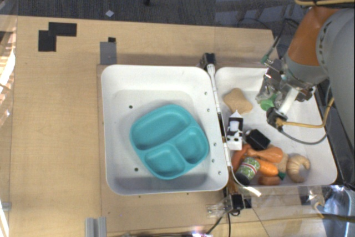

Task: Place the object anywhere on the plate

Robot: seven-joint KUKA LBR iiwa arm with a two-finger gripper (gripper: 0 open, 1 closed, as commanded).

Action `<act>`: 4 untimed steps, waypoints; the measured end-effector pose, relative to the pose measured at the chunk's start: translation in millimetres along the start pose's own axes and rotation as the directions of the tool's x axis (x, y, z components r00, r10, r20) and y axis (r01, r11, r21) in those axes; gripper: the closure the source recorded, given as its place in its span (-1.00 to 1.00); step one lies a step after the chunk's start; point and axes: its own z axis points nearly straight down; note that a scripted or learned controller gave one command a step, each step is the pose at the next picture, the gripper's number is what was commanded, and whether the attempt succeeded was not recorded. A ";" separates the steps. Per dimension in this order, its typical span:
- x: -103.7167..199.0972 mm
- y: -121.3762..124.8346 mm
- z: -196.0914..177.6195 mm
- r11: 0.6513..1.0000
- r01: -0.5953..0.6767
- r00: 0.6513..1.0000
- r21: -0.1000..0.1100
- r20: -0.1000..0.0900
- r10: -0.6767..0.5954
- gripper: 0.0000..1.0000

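Note:
The teal divided plate point(169, 140) lies in the left bin point(116, 91) with nothing on it. My gripper point(270, 98) hangs over the upper middle of the right bin point(316, 119), pointing down and to the left. It is shut on a small green object point(267, 102), which peeks out between the fingertips. A tan bread-like piece point(237, 100) lies just left of the gripper on the bin floor.
The near half of the right bin holds a black-and-white item point(235, 130), a black object point(258, 139), an orange carrot point(267, 154), a labelled can point(249, 168) and a beige bulb point(298, 167). A raised divider point(217, 114) separates the bins.

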 end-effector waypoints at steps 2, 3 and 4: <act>77.1 -148.9 -38.1 0.998 -0.057 0.998 0.007 -0.002 0.057 1.00; 111.8 -180.2 -41.8 0.914 -0.407 0.914 0.004 -0.001 0.407 1.00; 158.4 -249.5 -30.3 0.972 -0.236 0.972 0.007 0.000 0.236 1.00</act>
